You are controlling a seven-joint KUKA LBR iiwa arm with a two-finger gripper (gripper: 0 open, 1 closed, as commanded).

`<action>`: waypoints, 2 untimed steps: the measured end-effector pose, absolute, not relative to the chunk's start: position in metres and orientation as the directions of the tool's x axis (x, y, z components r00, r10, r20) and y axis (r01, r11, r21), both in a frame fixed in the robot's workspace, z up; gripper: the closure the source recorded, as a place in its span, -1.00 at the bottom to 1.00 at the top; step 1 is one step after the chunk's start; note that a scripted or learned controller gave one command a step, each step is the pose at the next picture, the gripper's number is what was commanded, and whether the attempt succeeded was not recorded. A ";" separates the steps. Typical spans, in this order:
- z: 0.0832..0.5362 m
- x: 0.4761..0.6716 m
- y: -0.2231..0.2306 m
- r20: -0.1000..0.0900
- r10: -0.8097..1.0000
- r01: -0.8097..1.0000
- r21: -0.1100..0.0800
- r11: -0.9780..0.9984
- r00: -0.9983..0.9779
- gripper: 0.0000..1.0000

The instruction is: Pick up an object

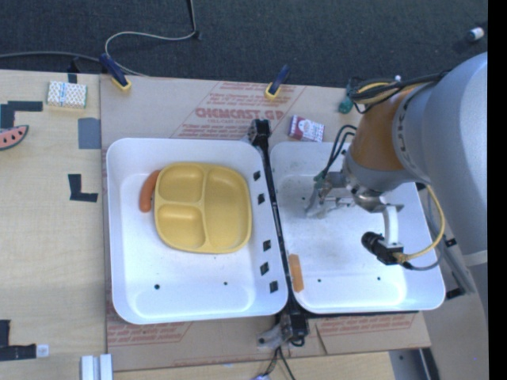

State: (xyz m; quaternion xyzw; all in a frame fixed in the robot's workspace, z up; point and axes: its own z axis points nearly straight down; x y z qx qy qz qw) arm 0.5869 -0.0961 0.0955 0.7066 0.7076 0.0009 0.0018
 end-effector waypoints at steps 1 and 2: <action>0.184 0.510 -0.032 0.002 1.000 1.000 -0.002 0.003 -0.003 1.00; 0.184 0.509 -0.032 0.001 1.000 1.000 -0.002 0.002 -0.002 -1.00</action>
